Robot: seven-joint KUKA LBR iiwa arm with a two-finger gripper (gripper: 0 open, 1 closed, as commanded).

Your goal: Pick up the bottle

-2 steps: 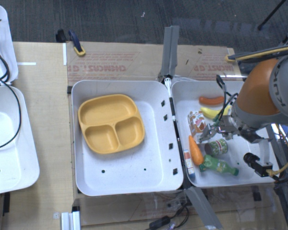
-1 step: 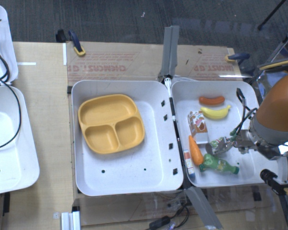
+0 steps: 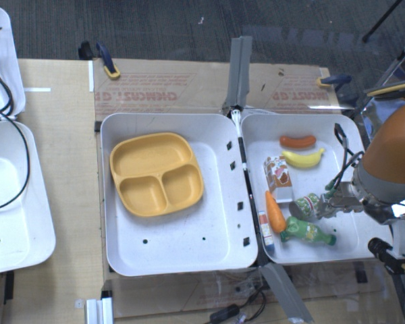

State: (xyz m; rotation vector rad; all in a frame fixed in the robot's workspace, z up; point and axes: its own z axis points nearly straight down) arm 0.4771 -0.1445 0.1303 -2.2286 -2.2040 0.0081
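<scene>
A green bottle point(image 3: 308, 232) lies on its side near the front of the right bin point(image 3: 304, 128), neck pointing right. My gripper point(image 3: 329, 204) is low in that bin, just above and to the right of the bottle. It sits against a small pale, green-patterned container point(image 3: 308, 204). The arm's orange band point(image 3: 391, 150) and grey wrist point(image 3: 374, 201) come in from the right. Nothing is lifted off the bin floor.
The right bin also holds a sausage point(image 3: 298, 141), a banana point(image 3: 303, 158), a small carton point(image 3: 278, 173), a carrot point(image 3: 275, 212) and a thin tube point(image 3: 264, 229) along its left wall. A yellow divided plate point(image 3: 156, 173) lies in the left bin point(image 3: 175, 245).
</scene>
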